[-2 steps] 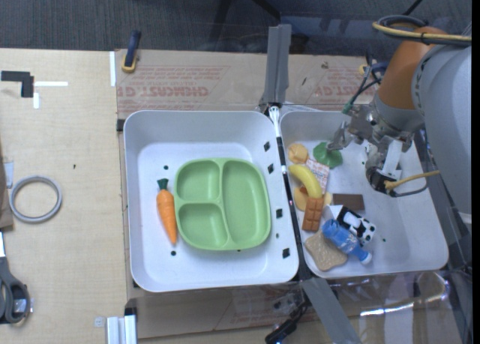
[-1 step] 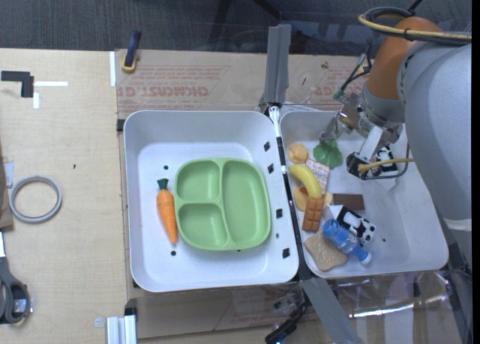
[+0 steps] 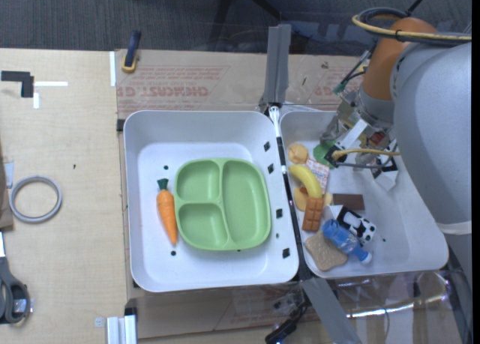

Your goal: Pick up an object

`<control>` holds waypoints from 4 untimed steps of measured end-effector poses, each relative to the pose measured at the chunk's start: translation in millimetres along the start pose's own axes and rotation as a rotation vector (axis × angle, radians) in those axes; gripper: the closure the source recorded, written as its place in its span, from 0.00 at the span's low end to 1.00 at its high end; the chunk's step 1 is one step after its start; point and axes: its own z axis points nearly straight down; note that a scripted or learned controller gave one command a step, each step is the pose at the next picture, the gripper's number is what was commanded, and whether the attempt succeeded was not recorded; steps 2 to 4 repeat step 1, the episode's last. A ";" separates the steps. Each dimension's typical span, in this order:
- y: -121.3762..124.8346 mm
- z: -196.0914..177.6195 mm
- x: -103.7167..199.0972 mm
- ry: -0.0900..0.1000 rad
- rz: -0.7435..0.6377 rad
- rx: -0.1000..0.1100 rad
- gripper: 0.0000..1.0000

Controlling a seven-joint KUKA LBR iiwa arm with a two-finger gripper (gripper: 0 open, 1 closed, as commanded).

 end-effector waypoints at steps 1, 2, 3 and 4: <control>3.6 0.0 -83.0 0.004 0.208 -0.004 0.00; 3.6 0.0 -83.0 0.004 0.208 -0.004 0.00; 3.6 0.0 -83.0 0.004 0.208 -0.004 0.00; 3.6 0.0 -83.0 0.004 0.208 -0.004 0.00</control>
